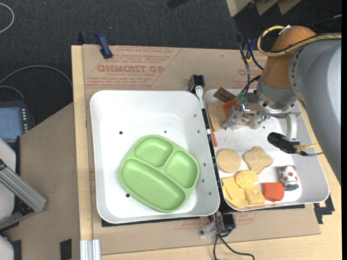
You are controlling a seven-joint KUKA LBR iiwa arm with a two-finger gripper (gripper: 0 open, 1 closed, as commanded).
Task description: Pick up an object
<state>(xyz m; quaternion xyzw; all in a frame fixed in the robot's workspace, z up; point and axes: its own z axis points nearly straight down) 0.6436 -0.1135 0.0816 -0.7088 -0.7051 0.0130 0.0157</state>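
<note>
Orange and grey, the arm reaches into the right bin (317, 191). Its claw (237, 114) sits low by the toast (217, 114); I cannot tell its grip. Play food lies nearby.

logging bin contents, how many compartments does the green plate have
3: the green plate in the left bin has two small ones at its upper side, one long one at its lower-left.

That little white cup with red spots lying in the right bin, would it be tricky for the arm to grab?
Probably a bit. The spotted cup lies on its side, so a nudge would likely roll it. It looks small and light, apt to skid on the smooth bin. It seems rigid, so it shouldn't squash.
</note>
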